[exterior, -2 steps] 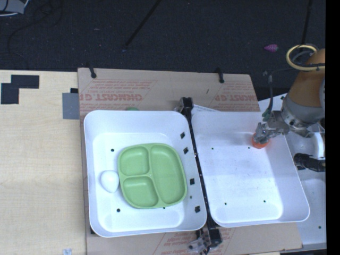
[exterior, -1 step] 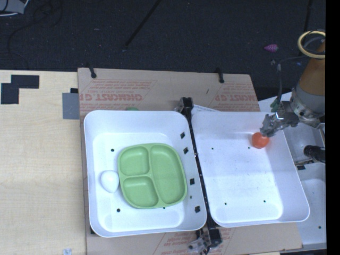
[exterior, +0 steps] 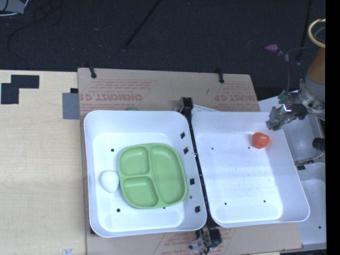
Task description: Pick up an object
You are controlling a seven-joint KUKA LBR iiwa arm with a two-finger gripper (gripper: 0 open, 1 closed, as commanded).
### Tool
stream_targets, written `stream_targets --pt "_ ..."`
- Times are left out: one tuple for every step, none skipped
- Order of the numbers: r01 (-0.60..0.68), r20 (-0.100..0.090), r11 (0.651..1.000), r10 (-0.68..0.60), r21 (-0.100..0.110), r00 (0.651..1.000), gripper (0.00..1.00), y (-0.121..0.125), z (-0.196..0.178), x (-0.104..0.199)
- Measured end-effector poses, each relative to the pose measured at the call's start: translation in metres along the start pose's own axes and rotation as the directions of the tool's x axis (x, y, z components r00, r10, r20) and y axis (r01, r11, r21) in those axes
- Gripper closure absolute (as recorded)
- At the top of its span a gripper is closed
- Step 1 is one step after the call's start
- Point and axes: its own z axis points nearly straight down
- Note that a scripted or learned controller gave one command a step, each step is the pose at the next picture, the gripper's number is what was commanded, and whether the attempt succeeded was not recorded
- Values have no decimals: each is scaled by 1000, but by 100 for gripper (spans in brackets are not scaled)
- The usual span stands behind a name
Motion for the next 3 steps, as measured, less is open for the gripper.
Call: stream_targets --pt "2 -4 1000 -2 7 1000 100 -23 4 58" --pt "3 -4 1000 -3 7 1000 100 -33 1 116" --pt "1 -3 1000 -1 9 1000 100 -54 13 164"
